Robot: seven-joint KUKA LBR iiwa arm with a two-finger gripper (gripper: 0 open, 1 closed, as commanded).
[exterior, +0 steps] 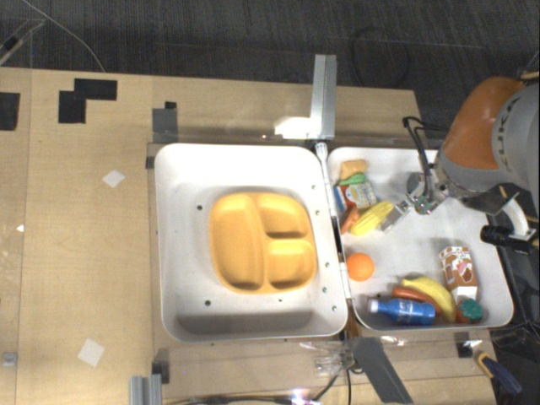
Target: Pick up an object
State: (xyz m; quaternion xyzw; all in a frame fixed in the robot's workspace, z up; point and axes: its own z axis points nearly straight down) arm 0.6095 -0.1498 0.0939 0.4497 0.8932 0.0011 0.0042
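Two white bins sit side by side on the wooden bench [76, 251]. The left bin [181, 226] holds a yellow tray [261, 241] with three parts, lying flat in the middle. The right bin [498, 298] holds many small things. A corn cob [371, 218] lies near the bin's left wall, tilted, with a green and white packet [361, 194] just behind it and a small pastry [353, 170] in the far left corner. An orange ball [360, 266] sits by the left wall, apart from the rest. Along the near edge lie a blue bottle [403, 310] on its side and a banana [429, 292] touching it. A brown and white carton [459, 273] lies near the right wall, with a small green thing [471, 311] by the near right corner. The grey arm [498, 137] with its orange band comes in from the right. The gripper [419, 201] hangs low over the far middle of the right bin, just beside the tip of the corn cob. It is too small and shiny to tell if it is spread or pressed together, or if it pinches anything.
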